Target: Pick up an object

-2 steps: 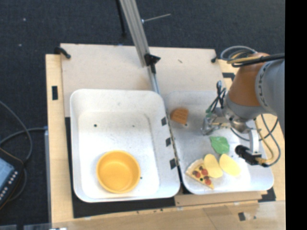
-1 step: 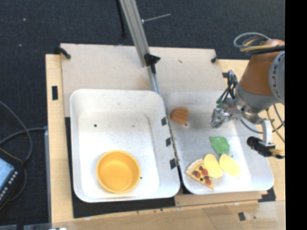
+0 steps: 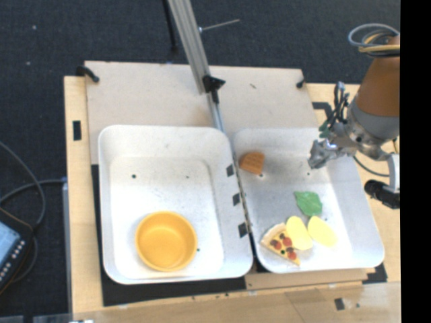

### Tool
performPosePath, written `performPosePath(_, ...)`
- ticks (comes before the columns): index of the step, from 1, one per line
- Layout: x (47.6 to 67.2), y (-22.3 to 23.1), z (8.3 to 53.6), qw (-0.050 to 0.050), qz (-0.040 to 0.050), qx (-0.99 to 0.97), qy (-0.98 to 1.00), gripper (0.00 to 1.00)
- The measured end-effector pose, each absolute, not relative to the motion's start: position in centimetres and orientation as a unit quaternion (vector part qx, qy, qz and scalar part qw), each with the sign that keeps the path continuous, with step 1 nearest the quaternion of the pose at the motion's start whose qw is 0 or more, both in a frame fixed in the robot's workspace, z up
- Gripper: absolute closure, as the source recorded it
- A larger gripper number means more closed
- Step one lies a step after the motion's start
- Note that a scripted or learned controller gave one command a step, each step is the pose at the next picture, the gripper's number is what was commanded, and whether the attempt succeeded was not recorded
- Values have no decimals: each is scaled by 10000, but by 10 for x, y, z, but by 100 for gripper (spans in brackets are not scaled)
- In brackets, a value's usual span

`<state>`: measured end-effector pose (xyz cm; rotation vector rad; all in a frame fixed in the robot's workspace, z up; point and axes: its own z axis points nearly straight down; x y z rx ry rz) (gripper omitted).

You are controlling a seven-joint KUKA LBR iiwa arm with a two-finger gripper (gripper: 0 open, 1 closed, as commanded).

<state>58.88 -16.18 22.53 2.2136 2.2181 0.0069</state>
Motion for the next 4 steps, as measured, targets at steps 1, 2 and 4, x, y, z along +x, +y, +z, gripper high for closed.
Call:
performPosePath(1,593,-166,286,19,3,7063,7079,100)
performPosePath(2,606,-117,270,0,-1,7051,7091,100)
performPosePath(4,618,-10,264,6,11,7045,7097,100)
